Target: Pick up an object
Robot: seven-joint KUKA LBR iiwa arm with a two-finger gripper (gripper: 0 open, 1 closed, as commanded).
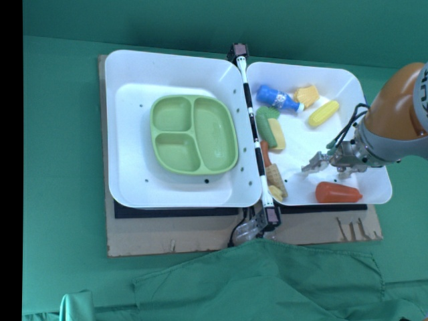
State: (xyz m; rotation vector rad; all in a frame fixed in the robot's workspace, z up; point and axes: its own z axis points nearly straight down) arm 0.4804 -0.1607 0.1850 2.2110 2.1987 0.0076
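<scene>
Gripper [321, 162] hovering over right bin [374, 191], fingers spread, holding nothing. Red pepper [338, 192] lying just below-right, long axis running left-right.

You have two white bins [134, 179] on brown cardboard [167, 239], all laid over a green cloth [60, 146]. Take the pale green divided plate [194, 134] as your landmark; it sits in the left bin. To its right, you see a blue bottle with a white band [277, 98], an orange-yellow piece [308, 95], a yellow corn cob [323, 113], and a green and yellow item [270, 127]. Lower right of the plate lie a tan, ridged piece [275, 179] and a red-orange pepper [338, 192]. Your arm is orange above the grey wrist [394, 116], and the gripper [313, 164] is silvery metal.
</scene>
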